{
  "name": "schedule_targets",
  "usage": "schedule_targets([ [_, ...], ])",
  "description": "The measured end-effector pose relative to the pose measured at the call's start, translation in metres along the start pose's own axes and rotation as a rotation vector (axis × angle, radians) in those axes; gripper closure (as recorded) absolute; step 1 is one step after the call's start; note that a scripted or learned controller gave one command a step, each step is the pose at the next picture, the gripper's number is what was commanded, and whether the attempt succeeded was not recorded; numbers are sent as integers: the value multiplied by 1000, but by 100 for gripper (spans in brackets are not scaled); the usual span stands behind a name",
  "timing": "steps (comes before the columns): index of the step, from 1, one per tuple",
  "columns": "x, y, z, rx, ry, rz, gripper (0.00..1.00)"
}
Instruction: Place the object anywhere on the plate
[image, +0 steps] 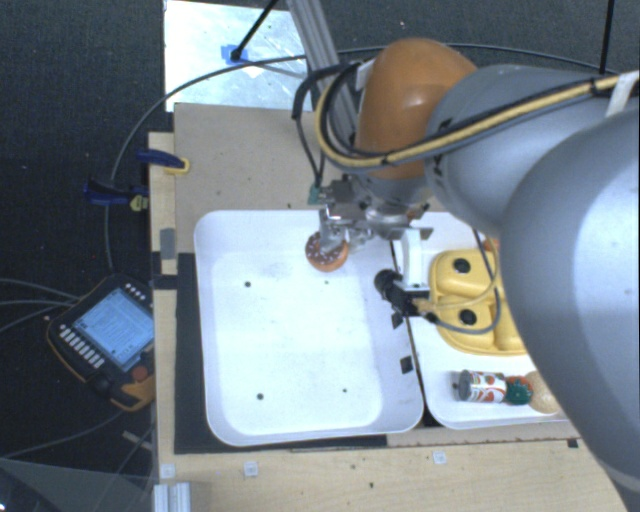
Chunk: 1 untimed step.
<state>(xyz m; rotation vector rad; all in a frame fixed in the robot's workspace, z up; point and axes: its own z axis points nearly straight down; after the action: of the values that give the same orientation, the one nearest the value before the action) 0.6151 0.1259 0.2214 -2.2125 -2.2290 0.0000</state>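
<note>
A small round brown-orange object (327, 254) sits at the tips of my gripper (332, 240), over the far part of the left white bin (290, 400). The fingers are shut on its top, and its lower half shows below them. In the right bin (480, 418), a yellow moulded piece with black dots (462, 296) lies partly under the arm. I cannot tell whether that piece is the plate.
Near the right bin's front lie a small white and red tube with a green cap (487, 387) and a pale rounded thing (545, 397). A small black piece (406, 364) sits on the rim between the bins. The grey arm covers most of the right side.
</note>
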Motion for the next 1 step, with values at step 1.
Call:
schedule_targets([
  [1, -1, 15, -10, -4, 1, 0, 100],
])
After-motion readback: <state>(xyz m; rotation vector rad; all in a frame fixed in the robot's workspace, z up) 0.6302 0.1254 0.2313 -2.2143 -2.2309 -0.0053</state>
